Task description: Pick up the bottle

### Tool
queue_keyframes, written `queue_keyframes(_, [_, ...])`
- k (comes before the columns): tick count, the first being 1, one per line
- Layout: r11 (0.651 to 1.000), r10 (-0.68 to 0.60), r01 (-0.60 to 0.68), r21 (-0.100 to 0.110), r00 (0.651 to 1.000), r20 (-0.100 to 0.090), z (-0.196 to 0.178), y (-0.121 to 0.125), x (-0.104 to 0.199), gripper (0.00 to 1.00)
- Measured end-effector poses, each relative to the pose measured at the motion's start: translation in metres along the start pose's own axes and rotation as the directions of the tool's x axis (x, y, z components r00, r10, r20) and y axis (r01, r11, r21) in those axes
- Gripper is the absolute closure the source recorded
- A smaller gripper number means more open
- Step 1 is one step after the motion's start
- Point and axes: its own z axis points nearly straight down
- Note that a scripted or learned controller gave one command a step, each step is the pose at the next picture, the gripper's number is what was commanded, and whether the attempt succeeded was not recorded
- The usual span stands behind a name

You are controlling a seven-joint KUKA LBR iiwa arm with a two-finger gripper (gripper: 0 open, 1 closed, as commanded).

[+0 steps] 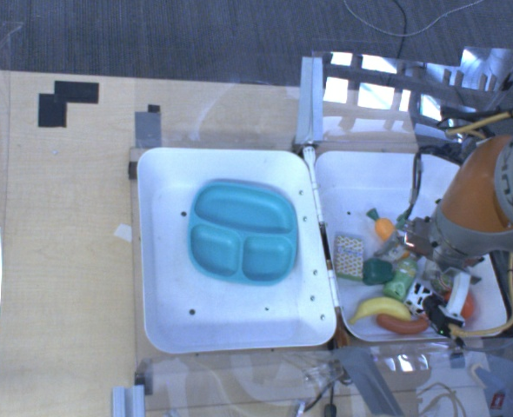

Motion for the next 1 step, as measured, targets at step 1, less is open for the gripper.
queue_keyframes(1, [1.000,-0.001,0.001,-0.005,1.000,-0.003,-0.0119,0.0023,0.0017,1.00])
